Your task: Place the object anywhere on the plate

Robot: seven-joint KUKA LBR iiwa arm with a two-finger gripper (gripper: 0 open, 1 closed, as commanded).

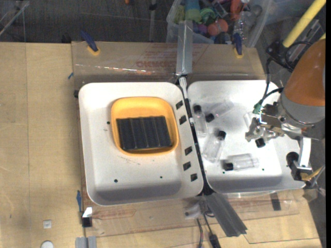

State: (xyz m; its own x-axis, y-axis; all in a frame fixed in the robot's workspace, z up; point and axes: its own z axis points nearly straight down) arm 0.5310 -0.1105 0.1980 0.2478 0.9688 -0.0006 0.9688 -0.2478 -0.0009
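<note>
A clear vial lies lengthwise in the right bin, just nearer than the pincer, whose grip cannot be told, while the yellow plate waits far left.

Black block filling plate

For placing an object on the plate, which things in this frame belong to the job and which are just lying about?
Part of the job:
- orange plate in the left bin, with a dark ridged block on it
- clear vials with black caps in the right bin
- gripper over the right bin

Lying about:
- tub of coloured toys behind the bins
- blue clamps on the bench
</note>
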